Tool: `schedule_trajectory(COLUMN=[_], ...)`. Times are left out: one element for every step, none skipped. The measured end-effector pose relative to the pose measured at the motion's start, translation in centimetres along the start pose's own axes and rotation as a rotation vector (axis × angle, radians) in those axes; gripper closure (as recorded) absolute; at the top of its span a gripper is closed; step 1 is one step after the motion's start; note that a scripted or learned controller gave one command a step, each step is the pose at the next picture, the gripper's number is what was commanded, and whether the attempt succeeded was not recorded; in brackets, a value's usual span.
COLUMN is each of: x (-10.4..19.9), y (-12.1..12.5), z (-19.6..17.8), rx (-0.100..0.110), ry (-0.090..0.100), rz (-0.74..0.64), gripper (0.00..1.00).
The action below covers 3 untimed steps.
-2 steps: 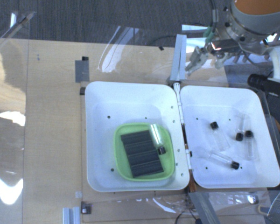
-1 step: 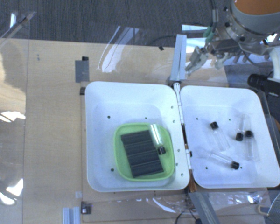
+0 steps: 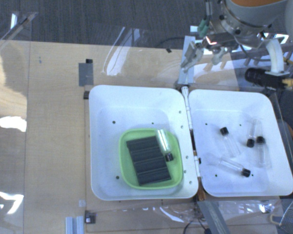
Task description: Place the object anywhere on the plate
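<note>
A green plate (image 3: 123,152) lies in the left bin (image 3: 102,130). On it rests a dark ribbed block (image 3: 147,160). A clear vial with a black cap (image 3: 163,141) lies on the plate's right side, beside the block. My gripper (image 3: 203,57) hangs high above the back edge of the bench, over the seam between the two bins. Its fingers stand open with nothing between them.
The right bin (image 3: 273,130) holds several clear vials with black caps, among them one near the middle (image 3: 229,141) and one toward the front (image 3: 234,167). A black cable and fittings sit at the far right (image 3: 263,76).
</note>
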<state>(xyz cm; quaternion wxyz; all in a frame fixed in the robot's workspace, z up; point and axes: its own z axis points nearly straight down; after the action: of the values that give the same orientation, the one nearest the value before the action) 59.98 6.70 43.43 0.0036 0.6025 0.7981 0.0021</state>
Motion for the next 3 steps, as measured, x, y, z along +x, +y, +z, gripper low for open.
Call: schedule_trajectory(x=[-0.73,-0.72,-0.72], y=[-2.98,-2.97,-2.97], z=[0.34,0.36,0.36], rx=[0.000,0.001,0.001], ry=[0.001,0.001,0.001], rz=[-0.048,-0.048,-0.048], gripper=[0.00,0.00,0.00])
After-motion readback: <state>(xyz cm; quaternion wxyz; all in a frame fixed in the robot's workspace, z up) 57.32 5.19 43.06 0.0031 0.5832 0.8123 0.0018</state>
